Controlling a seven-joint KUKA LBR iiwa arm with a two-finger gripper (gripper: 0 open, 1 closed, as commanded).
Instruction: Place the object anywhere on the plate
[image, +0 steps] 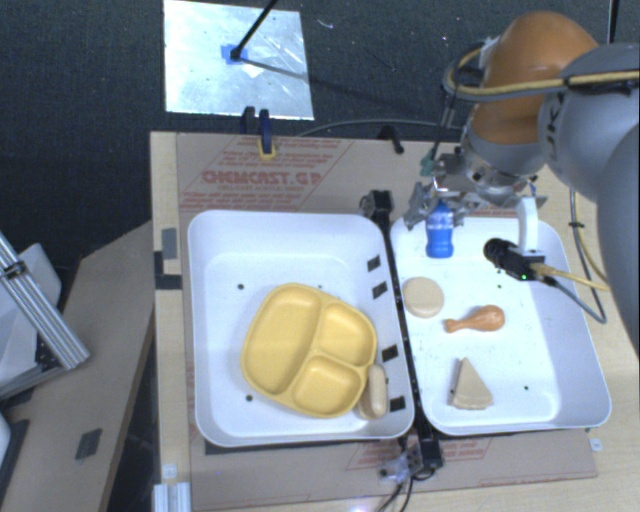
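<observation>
The gripper (440, 205) stands over the blue bottle (439, 232) at the upper left of the right bin (570, 350), apparently grasping its top for transfer to the yellow plate (310, 350) in the left bin (220, 300).

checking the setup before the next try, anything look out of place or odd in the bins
One thing: a small tan bread roll lies in the left bin against the yellow divided plate's outer rim, not on the plate. The round cracker, chicken drumstick and wedge lie apart in the right bin.
</observation>
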